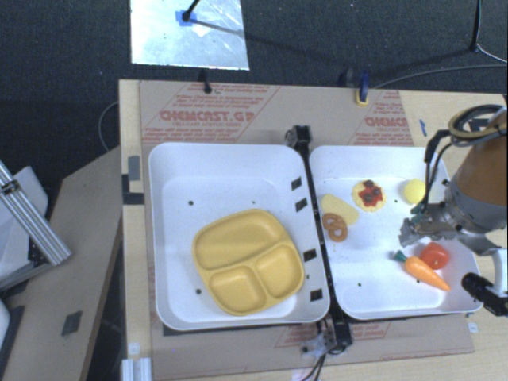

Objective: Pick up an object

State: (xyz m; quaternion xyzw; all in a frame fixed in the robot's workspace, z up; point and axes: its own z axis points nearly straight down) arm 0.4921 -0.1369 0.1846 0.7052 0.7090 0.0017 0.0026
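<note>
In the right bin (373, 296) lie an orange toy carrot (425, 273), a red tomato-like piece (434, 255), a yellow ball (413, 190), a small pizza slice with red topping (369, 195), a pale yellow slice (340, 209) and a brown pretzel (336, 227). My gripper (419, 230) hangs low at the bin's right side, just above and left of the tomato and the carrot. The wrist hides its fingertips.
The left bin (178, 181) holds a yellow divided plate (248, 259). A black clip divider (305, 189) runs between the bins. The grey and orange arm (480, 185) covers the right bin's far right edge. Cables lie across the cardboard behind.
</note>
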